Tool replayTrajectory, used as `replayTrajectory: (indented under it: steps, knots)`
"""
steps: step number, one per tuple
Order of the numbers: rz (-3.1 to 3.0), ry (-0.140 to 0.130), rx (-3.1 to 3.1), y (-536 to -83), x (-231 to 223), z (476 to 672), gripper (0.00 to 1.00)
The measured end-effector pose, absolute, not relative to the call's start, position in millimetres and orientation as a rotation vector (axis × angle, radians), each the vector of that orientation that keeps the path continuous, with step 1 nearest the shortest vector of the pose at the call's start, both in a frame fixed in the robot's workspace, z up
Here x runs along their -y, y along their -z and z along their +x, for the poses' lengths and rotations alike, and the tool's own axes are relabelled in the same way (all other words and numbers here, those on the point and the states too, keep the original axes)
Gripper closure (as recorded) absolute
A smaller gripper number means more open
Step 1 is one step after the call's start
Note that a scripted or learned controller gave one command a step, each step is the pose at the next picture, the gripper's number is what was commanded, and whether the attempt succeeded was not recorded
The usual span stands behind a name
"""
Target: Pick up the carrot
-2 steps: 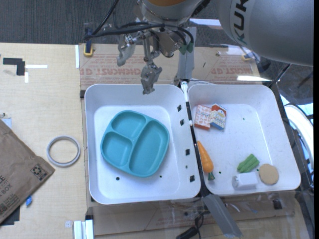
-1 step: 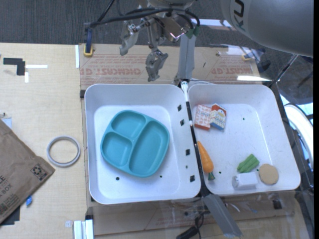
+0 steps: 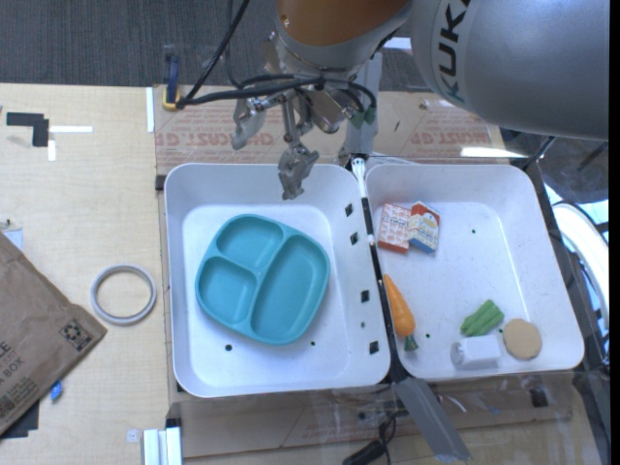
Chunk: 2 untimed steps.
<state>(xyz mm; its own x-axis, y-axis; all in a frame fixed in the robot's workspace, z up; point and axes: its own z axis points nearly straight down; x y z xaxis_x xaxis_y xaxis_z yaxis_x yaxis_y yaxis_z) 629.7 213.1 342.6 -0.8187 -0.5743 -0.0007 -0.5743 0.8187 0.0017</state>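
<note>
at the far left of the desk [image 3: 87, 172] a brown cardboard box [image 3: 34, 342] lies tilted, partly cut off by the frame's edge, and just right of it a ring of tape [image 3: 123, 293] rests flat on the wood. next comes the left bin [image 3: 184, 356], which holds a teal divided plate [image 3: 263, 277] with three compartments, sitting near the bin's middle. above the far rim of this bin hangs the pincer [image 3: 293, 178], under the arm's orange band [image 3: 339, 3] and a tangle of black cables; its fingers point down over the bin's back part, close together, with nothing visible between them, though how far they are parted i cannot tell. it is well apart from the carrot. the right bin [image 3: 523, 221] touches the left one along a shared edge. the carrot [image 3: 398, 303] lies in the right bin against its left wall, orange body lengthwise along that wall, green end toward the near side. beyond it, toward the back, a small red and white packet [image 3: 408, 228] lies flat. at the near right corner a green leafy piece [image 3: 481, 318], a white block [image 3: 476, 354] and a tan round piece [image 3: 523, 339] sit close together.
</note>
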Motion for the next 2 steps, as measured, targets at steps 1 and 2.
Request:
replayTrajectory:
  steps: [1,2]
  knots:
    - [-0.896,-0.002,-3.013,-147,-226,581.2,0.0]
    - [-1.082,-0.002,-2.948,-441,-203,598.5,0.0]
